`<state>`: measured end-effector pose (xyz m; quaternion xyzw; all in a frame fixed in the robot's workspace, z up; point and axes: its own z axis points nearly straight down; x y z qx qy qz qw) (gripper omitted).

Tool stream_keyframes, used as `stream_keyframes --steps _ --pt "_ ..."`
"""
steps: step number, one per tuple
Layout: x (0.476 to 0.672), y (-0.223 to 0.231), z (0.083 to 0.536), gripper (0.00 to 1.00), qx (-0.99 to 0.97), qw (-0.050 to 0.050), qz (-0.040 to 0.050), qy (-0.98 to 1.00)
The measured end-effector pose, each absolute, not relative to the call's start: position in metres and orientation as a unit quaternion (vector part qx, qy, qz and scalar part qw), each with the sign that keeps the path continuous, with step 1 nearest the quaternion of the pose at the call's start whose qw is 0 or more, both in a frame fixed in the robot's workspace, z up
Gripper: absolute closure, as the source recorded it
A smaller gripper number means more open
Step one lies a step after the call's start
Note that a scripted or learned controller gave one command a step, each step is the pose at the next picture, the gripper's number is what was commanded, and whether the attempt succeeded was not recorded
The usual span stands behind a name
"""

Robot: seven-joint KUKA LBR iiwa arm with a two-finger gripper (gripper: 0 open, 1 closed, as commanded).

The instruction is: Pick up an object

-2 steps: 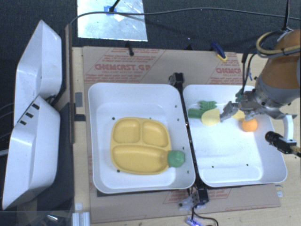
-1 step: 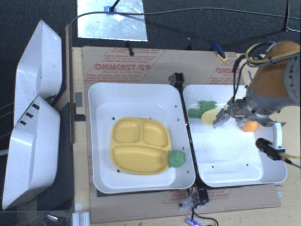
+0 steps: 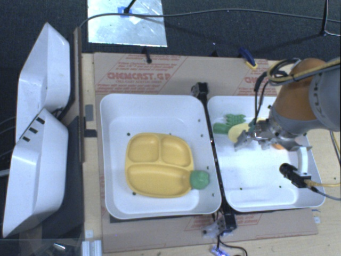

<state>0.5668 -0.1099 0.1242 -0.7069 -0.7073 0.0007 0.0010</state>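
Gripper (image 3: 250, 137) low in right bin (image 3: 266, 196); fingers' state: cannot tell. Yellow object (image 3: 237, 133) touching them, green toy (image 3: 228, 122) just beyond. Left bin (image 3: 154, 104): yellow divided plate (image 3: 158, 164), green ball (image 3: 200, 179). Cardboard-covered surface (image 3: 160, 73).

Light falls evenly and fairly bright from above, washing the two white bins (image 3: 160, 103) to a near-featureless pale tone. A metal sheet (image 3: 127, 15) at the top glares in mottled patches. Shadows are soft and short, darkest beneath the arm (image 3: 303, 97). The picture is coarse and slightly soft, small details smeared; the dark floor (image 3: 32, 4) shows grain.
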Motion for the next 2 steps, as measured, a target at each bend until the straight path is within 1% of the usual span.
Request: stream_keyframes --steps 1,2 --pt "0.566 -0.11 0.082 0.0 -0.707 0.001 0.0006 -0.707" --pt "0.568 -0.11 0.095 1.0 -0.707 -0.001 -0.0006 -0.707"
